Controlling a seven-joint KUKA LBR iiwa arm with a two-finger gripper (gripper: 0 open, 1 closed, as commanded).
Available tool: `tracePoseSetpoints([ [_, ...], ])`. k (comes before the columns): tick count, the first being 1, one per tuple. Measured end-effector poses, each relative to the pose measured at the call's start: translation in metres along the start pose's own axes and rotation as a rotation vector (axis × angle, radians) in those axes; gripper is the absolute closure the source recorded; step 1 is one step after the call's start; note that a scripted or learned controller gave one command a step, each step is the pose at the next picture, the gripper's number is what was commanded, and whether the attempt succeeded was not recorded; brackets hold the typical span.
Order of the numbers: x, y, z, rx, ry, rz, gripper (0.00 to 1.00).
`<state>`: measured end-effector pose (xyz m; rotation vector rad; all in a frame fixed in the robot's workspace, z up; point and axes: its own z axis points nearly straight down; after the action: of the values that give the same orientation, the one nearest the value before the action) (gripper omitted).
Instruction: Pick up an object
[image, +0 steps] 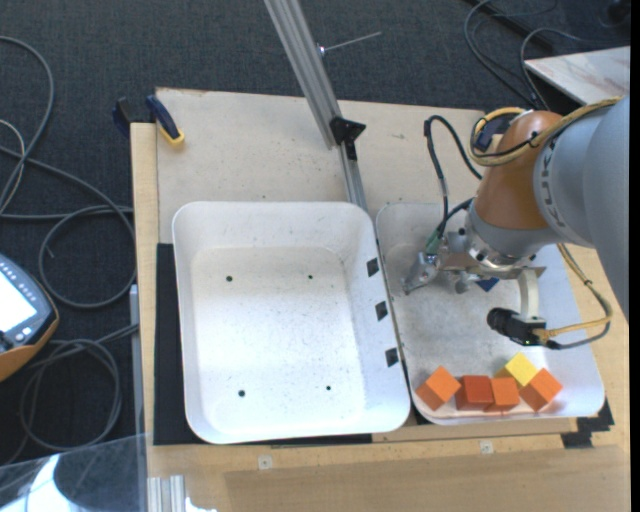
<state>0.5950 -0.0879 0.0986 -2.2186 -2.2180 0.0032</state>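
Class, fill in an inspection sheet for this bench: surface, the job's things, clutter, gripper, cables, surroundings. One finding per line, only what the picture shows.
Surface: wooden bench bearing a left bin and a right bin.
Job's things: orange blocks and a yellow block along the right bin's near edge.
Clutter: blue and yellow tool at the bench's far left corner.
Gripper: gripper low over the right bin's far half; finger state unclear.
Cables: black cable and yellow cable on the arm.
Surroundings: dark carpet with loose cables.

Four orange blocks (480, 390) and one yellow block (521, 368) cluster at the right bin's (440, 320) six-o'clock edge.
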Motion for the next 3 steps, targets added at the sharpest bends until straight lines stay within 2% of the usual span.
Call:
tracePoseSetpoints([
  [1,0.000,0.001,-0.012,-0.005,0.001,0.000,1.00],
  [3,-0.014,0.000,-0.106,-0.012,-0.003,-0.001,1.00],
])
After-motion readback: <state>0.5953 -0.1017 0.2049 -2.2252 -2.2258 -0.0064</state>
